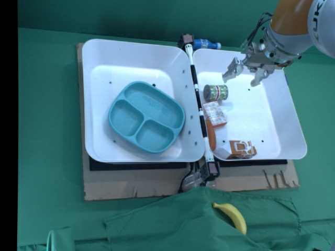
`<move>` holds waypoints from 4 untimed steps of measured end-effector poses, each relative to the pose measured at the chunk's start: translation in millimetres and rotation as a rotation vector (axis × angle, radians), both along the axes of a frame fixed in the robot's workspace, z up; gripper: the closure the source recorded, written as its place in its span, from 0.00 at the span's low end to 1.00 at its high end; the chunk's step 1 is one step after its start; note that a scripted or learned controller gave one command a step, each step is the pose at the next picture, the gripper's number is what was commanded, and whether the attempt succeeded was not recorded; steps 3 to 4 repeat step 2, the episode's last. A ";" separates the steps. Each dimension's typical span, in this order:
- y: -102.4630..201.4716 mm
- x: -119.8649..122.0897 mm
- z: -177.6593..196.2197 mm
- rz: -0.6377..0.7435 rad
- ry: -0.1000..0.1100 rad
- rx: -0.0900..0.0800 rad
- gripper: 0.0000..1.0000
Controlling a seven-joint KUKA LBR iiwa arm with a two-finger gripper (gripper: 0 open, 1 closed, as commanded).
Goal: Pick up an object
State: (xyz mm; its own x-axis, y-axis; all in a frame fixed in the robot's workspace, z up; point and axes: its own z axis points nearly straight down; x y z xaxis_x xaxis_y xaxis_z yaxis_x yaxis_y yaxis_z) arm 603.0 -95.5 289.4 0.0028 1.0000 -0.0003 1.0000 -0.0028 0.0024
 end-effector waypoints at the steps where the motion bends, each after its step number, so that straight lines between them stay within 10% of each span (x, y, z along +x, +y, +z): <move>1: -9.7 -82.1 -51.1 -0.005 0.010 0.001 0.00; 2: -9.3 -76.8 -36.2 -0.004 -0.007 -0.003 1.00; 4: -9.3 -76.8 -36.2 -0.004 -0.007 -0.003 1.00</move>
